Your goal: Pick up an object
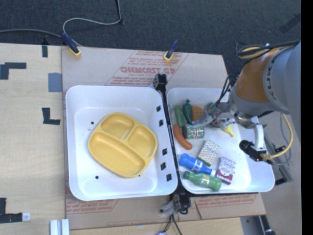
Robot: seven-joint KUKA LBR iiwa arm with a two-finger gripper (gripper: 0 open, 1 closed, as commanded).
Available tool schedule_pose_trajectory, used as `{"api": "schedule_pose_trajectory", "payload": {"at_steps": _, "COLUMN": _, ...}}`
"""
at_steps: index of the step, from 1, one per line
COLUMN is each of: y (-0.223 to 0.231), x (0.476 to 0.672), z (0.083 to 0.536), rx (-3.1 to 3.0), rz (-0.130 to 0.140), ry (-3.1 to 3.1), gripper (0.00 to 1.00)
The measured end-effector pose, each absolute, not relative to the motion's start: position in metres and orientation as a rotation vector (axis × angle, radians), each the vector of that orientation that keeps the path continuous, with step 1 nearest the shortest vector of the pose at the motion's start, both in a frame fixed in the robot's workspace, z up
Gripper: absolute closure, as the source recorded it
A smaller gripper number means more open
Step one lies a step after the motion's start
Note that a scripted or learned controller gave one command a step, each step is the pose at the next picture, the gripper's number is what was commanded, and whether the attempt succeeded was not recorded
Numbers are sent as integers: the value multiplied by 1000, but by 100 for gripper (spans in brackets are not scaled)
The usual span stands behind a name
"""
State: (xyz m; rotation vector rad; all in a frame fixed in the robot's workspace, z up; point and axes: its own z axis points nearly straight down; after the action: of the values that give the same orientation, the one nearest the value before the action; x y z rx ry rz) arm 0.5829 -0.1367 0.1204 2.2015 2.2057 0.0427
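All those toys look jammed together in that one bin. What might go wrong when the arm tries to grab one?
The gripper sits low among crowded toys: a small green-labelled tin can, an orange carrot and a yellow banana lie close together. It might pinch two at once, or knock neighbours aside. The round can could also slip away.

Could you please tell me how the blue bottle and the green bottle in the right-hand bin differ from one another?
The blue bottle is blue with a white cap end; the green bottle is green throughout. The blue bottle lies nearer the middle of the right bin, beside the checkered box; the green bottle lies closer to the bin's near rim. Both lie on their sides, roughly parallel, close together, apart from the gripper.
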Motion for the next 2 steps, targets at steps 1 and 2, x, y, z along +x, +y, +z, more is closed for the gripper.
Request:
{"api": "schedule_pose_trajectory", "payload": {"at_steps": 1, "y": -133, "x": 587, "z": 111, "rx": 2207, "rz": 32, "ry": 2212, "gripper": 0}}
{"api": "schedule_pose_trajectory", "payload": {"at_steps": 2, "y": -132, "x": 587, "z": 110, "rx": 2207, "rz": 28, "ry": 2211, "gripper": 0}}
